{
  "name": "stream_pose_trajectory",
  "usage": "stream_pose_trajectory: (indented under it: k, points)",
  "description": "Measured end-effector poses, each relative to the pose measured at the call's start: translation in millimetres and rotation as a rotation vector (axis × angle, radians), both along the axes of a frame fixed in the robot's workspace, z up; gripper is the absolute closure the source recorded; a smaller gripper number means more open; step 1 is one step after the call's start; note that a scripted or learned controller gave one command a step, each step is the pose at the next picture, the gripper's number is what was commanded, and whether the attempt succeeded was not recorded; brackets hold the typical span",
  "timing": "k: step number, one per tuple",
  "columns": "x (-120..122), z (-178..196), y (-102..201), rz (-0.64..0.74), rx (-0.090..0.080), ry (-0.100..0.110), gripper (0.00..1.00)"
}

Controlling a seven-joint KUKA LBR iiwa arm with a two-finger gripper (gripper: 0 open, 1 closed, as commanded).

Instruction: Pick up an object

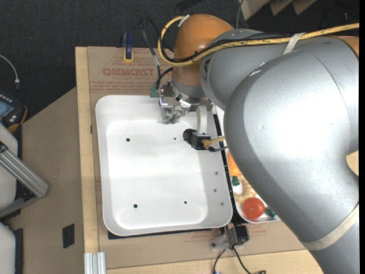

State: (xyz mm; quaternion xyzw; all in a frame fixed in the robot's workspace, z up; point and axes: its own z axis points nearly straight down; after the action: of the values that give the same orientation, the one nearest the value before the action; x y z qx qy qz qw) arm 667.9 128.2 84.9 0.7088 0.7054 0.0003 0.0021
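Camera view, landmark: left bin (114, 153).

- Left bin: shallow, white, bare floor with a few small dark dots.
- Arm (285, 124): grey, bulky, coming in from the right of the left bin and covering most of the neighbouring bin.
- Gripper (170, 116): at the left bin's far edge, just inside the rim. Whether it is open or closed cannot be told, and nothing can be made out in it.
- Small dark part (194, 137): hanging off the arm near the left bin's right wall.
- Right bin (251, 217): only a sliver visible beside the left bin's near right corner.
- Red ball (254, 208): lies in that sliver, with other small bits too hidden to name.

Risk, as judged: the gripper stands over bare floor well apart from the red ball, so closing here would likely catch nothing. Working so near the rim, it could knock the left bin's wall.
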Motion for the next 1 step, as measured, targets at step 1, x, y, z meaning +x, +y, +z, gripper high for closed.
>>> stream_pose_trajectory:
  k: [1]
  points:
    - [-92.1,-0.1,92.0,0.014,0.007,0.009,1.0]
